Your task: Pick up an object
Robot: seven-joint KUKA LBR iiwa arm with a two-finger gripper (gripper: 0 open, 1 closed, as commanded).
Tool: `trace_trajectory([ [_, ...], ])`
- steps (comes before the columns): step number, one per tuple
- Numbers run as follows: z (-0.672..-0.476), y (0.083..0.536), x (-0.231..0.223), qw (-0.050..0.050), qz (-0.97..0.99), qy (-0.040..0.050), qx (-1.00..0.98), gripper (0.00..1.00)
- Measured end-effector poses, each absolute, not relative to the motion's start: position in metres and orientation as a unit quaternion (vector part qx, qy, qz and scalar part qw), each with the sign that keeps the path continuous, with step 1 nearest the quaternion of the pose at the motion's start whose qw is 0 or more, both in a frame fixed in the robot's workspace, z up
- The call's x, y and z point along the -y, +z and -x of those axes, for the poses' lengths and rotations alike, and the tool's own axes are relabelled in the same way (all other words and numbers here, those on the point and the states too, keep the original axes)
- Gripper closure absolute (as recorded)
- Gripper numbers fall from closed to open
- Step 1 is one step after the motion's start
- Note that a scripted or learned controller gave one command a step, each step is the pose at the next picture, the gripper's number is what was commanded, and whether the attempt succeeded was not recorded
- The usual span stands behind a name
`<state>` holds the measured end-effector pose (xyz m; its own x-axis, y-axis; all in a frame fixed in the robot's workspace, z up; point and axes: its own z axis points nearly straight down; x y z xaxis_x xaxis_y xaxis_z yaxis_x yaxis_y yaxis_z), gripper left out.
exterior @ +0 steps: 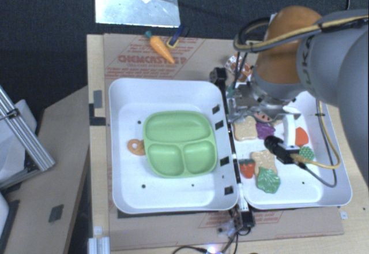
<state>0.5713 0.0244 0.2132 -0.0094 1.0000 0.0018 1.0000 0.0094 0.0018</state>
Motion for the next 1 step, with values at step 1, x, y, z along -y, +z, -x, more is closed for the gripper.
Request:
trace_trajectory([
  [1,-0.563,0.2292,-0.0704,0.0,0.704,-0.0014,0.71,1.0],
])
